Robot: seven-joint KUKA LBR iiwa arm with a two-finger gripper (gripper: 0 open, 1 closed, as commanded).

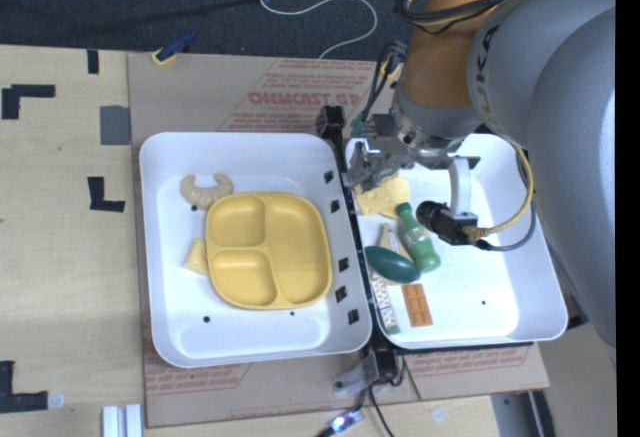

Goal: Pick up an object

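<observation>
Camera view: end effector (372, 163), grip state impossible to tell, poised over right white bin (520, 320) above pale yellow flat piece (385, 197); best lowered squarely, clear of green plastic bottle (417, 237).

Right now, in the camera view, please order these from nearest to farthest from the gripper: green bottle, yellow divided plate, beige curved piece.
From the gripper:
1. Green bottle, right bin, just below the gripper.
2. Yellow divided plate, left bin, centre.
3. Beige curved piece, left bin, upper left of the plate.

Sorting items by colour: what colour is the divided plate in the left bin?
Yellow; the divided plate shows clearly in the camera view.
</observation>
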